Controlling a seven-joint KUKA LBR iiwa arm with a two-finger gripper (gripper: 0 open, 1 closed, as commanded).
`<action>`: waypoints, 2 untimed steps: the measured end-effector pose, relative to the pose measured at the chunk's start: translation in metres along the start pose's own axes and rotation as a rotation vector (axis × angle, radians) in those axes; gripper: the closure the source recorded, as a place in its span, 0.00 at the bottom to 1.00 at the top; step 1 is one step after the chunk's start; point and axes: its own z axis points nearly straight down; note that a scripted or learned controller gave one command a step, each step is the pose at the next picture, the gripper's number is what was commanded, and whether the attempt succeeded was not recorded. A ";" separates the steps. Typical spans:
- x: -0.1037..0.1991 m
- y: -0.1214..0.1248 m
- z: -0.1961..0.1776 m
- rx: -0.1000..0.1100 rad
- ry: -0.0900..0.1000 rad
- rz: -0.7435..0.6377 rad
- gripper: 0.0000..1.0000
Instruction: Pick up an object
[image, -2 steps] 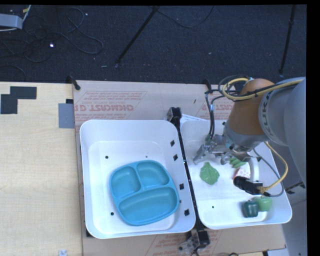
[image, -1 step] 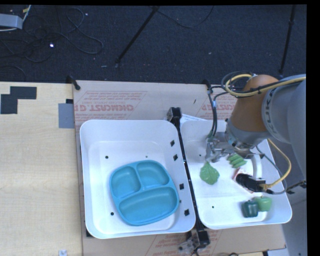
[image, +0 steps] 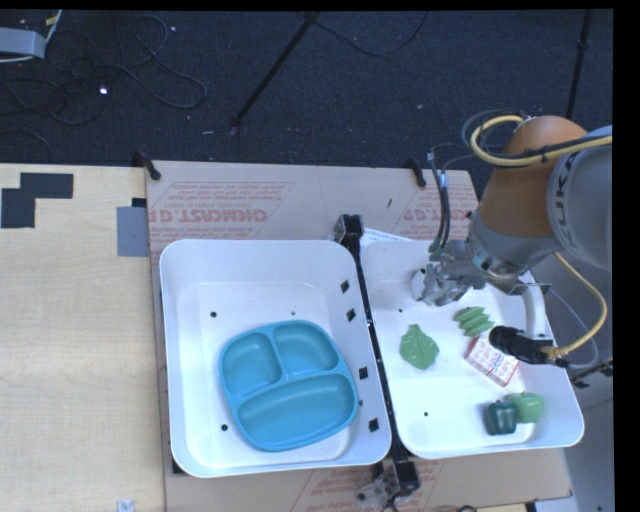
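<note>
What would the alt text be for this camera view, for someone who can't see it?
A grey and orange robot arm reaches its gripper down into the right white bin, near a green leaf, a small red and white box and other green toys. The left white bin holds a blue divided plate.

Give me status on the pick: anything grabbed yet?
Nothing looks picked. The gripper is low at the back of the right bin, with no object visible between its fingers. The green leaf, ridged green piece, red-and-white packet and green block all lie on the bin floor. The grasp and lift are left.
</note>
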 end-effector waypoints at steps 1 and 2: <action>-0.001 0.001 -0.053 -0.001 -0.001 0.000 1.00; 0.053 -0.001 -0.042 0.007 0.002 -0.003 1.00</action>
